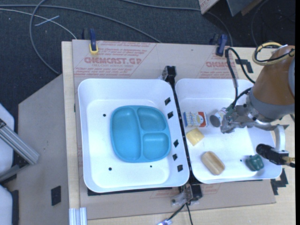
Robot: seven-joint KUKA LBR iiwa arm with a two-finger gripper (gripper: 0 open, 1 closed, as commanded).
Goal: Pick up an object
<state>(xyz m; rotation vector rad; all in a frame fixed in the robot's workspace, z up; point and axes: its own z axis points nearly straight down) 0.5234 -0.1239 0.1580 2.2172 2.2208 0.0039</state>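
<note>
Bench (117,60): brown board, printed lettering, bearing two shallow white bins side by side.

Left bin (89,125): holds one blue divided plate (140,133), three compartments, lying flat near the middle.

Right bin (206,90): holds the small goods listed below.

Arm (274,90): grey with orange band, reaching in over the right bin.

Gripper (227,122): low over the bin's middle; whether it is apart or together cannot be told, and nothing is seen held.

Carton (195,119): small, white, red and blue print; lies to the camera's left of the gripper, long axis across the bin. Likely the nearest pick.

Bread roll (213,163): tan, oval, below the gripper, long axis slanted.

Cheese block (195,136): yellow, just below the carton.

Green toy (255,162): near the bin's lower right corner.
</note>
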